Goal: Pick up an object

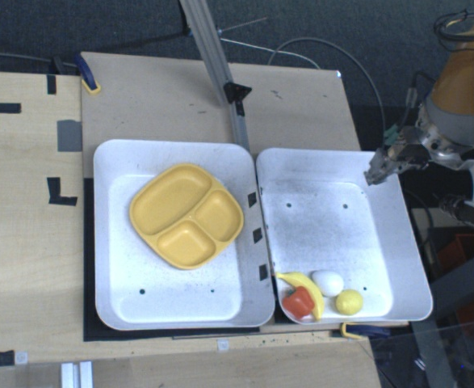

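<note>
Yellow divided plate [186, 215] flat in left bin [111, 241], well apart from anything graspable. In right bin [398, 241], small pieces huddled in the near corner: banana [301, 281], red piece [299, 301] touching banana, white egg [328, 281] just beside, yellow ball [349, 301] beside egg. Probably slid there against the wall. Gripper [379, 170] poised over right bin's far rim, well apart from the cluster; nothing seen between fingers, open or closed impossible to tell. Likely at a start pose before reaching in.

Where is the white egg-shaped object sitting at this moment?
The white egg-shaped object lies in the right bin, near its front edge, between the banana and red piece on one side and the yellow ball on the other.
</note>
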Available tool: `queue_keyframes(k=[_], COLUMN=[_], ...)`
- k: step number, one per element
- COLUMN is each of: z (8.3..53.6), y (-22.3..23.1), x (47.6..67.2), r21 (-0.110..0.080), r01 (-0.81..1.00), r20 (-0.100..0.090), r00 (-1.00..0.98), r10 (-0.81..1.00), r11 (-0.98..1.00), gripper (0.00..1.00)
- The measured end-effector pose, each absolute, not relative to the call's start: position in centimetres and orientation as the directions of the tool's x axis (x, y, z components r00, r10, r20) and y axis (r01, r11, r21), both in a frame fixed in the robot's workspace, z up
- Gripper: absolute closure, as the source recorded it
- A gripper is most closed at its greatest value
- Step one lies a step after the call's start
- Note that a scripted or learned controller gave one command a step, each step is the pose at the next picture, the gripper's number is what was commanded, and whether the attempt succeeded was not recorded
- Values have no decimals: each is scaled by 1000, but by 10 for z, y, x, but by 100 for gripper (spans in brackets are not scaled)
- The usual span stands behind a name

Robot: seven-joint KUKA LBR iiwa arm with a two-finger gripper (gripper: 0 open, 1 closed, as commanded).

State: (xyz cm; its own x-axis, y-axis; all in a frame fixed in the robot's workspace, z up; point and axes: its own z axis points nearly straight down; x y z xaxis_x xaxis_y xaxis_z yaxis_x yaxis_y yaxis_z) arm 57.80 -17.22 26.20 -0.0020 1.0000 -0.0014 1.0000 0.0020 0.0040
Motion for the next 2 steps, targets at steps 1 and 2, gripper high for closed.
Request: queue_keyframes(k=[1,2], z=[246,244], y=[-123,-77], x=[591,610], r21=[-2,-1], r01=[1000,1000], r20=[1,1], r00=[-6,-6], r10=[1000,1000], r11=[6,6], gripper=[100,100])
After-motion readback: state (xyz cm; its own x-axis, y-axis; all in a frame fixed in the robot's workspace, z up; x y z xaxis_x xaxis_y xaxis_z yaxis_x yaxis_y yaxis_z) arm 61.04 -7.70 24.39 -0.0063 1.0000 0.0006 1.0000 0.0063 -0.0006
